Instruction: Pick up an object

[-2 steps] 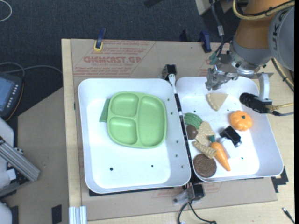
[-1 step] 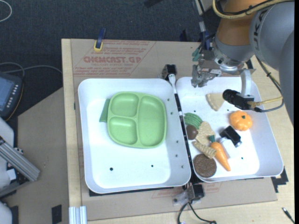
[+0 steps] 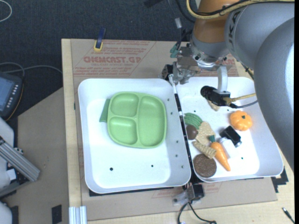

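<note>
- Below the gripper (image 3: 177, 76): carrot (image 3: 220, 155), pumpkin (image 3: 240, 120), cookie (image 3: 205, 165), all lying loose in bin (image 3: 261, 164).
- Finger state impossible to tell.
- Nothing visibly lifted; whole pick remaining.

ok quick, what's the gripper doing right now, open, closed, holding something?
Gripper: cannot be told from this view; it sits over the top edge between the two bins, nothing seen in it.

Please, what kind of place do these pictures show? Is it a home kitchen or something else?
Most likely a robotics lab bench, not a kitchen. A grey and orange robot arm reaches over two white bins; toy food, such as a carrot and a small pumpkin, lies in one, with loose cables nearby.
</note>
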